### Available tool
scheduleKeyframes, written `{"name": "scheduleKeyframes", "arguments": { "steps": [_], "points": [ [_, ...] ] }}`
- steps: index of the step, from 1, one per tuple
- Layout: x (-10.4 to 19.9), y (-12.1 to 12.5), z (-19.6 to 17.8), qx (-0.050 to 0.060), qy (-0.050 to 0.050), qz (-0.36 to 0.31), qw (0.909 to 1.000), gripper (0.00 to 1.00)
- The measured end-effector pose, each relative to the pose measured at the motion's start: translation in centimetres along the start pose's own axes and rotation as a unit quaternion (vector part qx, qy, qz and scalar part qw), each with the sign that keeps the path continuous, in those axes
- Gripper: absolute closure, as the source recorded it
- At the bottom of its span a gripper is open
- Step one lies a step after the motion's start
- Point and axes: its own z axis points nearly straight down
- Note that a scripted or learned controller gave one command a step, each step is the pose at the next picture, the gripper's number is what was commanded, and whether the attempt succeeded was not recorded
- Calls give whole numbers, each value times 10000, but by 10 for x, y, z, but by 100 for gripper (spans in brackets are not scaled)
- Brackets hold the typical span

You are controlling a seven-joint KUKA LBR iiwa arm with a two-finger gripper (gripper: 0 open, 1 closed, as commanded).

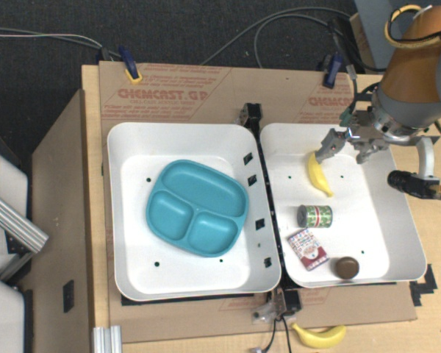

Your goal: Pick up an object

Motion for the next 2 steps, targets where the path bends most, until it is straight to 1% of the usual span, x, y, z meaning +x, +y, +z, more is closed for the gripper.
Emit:
{"name": "scheduleKeyframes", "arguments": {
  "steps": [1,2],
  "points": [
    [-4,-5,61,29,2,6,10000,0],
    [-4,3,119,26,3,2,10000,0]
  ]
}}
